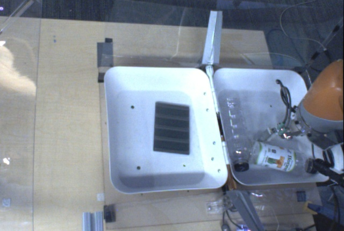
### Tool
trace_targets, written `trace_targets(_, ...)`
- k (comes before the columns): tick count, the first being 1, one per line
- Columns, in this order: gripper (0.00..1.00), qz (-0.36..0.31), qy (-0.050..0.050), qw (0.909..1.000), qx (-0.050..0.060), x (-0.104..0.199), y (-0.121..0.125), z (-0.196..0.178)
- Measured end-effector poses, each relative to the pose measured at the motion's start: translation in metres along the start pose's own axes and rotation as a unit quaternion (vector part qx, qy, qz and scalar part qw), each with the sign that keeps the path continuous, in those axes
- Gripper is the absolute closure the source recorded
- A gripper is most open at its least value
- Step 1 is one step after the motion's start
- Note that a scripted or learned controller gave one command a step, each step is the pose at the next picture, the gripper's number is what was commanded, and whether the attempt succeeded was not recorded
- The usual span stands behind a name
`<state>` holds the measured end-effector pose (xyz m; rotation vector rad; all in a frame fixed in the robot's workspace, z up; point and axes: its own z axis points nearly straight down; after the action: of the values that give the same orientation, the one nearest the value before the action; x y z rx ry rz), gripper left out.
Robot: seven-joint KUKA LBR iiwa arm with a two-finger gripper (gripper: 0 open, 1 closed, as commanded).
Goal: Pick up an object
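The arm (pixel 328 96) is cut off by the right edge, so only its orange band and part of the grey wrist show. The gripper (pixel 284 132) is a small dark tangle under the wrist, too small and cluttered to read. The print on the lying bottle (pixel 275 156) is too small to make out. A clear plastic piece (pixel 234 117) in the right bin (pixel 252 75) is faint against the white floor, its outline uncertain. Cables at the lower right run out of frame.
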<state>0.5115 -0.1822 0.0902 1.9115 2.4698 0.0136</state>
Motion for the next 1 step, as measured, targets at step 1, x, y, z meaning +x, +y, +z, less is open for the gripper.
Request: trace_targets(1, 0.0, -0.064, -0.008, 0.9979, 0.001, 0.0334, 0.0624, -0.001)
